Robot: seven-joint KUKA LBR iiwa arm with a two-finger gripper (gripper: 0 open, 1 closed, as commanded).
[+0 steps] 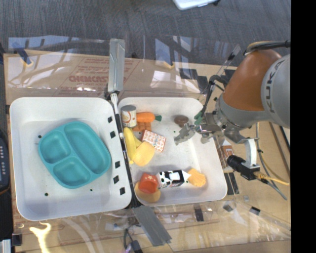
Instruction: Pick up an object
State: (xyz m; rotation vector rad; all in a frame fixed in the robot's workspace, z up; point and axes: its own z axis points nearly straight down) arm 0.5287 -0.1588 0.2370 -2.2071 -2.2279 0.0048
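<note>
While the arm reaches in from the right, its fingers (193, 134) hang over the right bin (217, 170). They look spread, pinching nothing. A brown disc (181, 119) lies just beyond them.

The left bin (19, 148) holds a teal divided plate (74, 154) with three compartments, lying roughly in the middle. Both bins sit on a brown cardboard sheet (74, 74) with red printing, covered by clear plastic film that catches the light. A grey strip (116, 64) runs from the far side down to the gap between the bins. Beyond the bench lies dark grey carpet (74, 17), with something white (195, 3) at the far edge
</note>
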